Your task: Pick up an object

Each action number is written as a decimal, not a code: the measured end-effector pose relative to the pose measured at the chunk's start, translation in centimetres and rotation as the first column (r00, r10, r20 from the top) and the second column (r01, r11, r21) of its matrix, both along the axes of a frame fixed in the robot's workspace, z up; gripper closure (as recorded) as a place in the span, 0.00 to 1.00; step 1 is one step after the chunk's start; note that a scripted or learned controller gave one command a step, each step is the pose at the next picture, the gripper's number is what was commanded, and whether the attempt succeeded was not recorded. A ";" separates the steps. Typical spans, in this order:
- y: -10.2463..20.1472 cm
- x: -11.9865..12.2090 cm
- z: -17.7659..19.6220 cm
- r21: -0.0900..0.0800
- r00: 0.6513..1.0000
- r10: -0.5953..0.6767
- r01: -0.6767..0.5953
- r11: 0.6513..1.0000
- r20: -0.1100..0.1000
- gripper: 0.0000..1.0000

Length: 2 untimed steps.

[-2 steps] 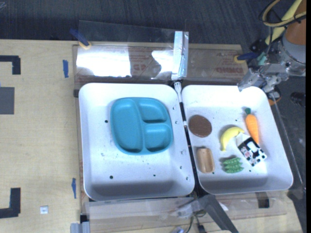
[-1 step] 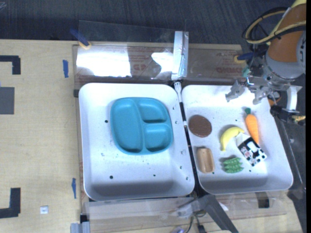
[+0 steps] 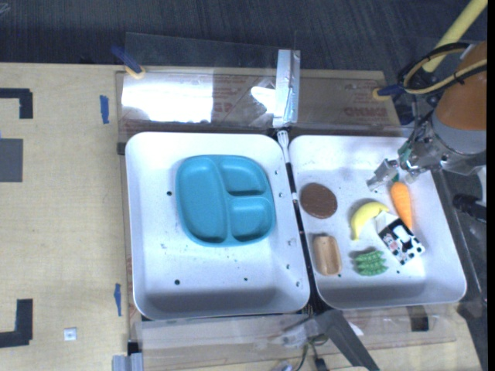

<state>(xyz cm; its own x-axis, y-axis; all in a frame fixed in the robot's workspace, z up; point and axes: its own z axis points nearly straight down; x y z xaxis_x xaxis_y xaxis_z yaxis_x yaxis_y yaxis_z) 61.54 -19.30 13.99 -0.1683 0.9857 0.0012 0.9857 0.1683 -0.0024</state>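
the pincer [image 3: 396,170] hovers just above the carrot's [image 3: 401,204] top end; how far open, i cannot tell.

Both white bins [image 3: 147,168] look like smooth, slightly glossy plastic. The blue tray [image 3: 224,199] is matt plastic. The bench [image 3: 62,207] is pale, matt wood. A clear, shiny plastic sheet [image 3: 201,91] catches glare behind the bins. The carrot [image 3: 402,203] and banana [image 3: 365,216] look like smooth plastic.

Two shallow white bins, the left bin [image 3: 147,230] and the right bin [image 3: 441,273], sit side by side, touching, on a pale wooden tabletop [image 3: 58,207].
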 end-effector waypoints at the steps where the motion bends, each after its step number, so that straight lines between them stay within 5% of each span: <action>1: -1.4 -4.1 12.4 -0.004 0.990 -0.141 0.141 0.990 0.018 0.00; 2: -3.0 -2.7 9.9 -0.003 1.000 0.025 -0.025 1.000 0.006 0.00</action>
